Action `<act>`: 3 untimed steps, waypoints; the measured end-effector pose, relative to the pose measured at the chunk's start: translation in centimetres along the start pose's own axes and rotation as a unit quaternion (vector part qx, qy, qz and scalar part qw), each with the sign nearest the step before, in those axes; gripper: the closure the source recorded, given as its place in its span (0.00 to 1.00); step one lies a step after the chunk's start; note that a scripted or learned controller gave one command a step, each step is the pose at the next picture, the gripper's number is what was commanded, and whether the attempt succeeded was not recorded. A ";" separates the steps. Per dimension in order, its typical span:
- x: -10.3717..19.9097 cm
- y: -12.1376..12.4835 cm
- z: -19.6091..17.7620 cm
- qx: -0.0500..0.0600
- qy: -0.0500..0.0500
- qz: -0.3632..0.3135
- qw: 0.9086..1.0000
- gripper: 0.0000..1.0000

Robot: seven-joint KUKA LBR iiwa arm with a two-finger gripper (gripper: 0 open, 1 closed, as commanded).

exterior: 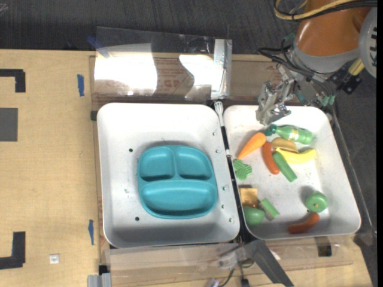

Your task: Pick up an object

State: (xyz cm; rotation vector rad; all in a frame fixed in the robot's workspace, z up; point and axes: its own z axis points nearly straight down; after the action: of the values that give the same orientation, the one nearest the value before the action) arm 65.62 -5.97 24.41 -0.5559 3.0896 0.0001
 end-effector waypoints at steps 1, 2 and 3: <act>-2.4 3.4 -1.8 0.001 -0.004 -0.050 0.999 1.00; -0.2 -2.3 -6.8 0.003 -0.005 -0.144 0.990 1.00; -2.4 3.3 -0.9 -0.002 -0.001 -0.105 0.994 1.00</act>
State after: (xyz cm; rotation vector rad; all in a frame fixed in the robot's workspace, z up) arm 66.72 -2.06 25.27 -0.8770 3.0137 0.0054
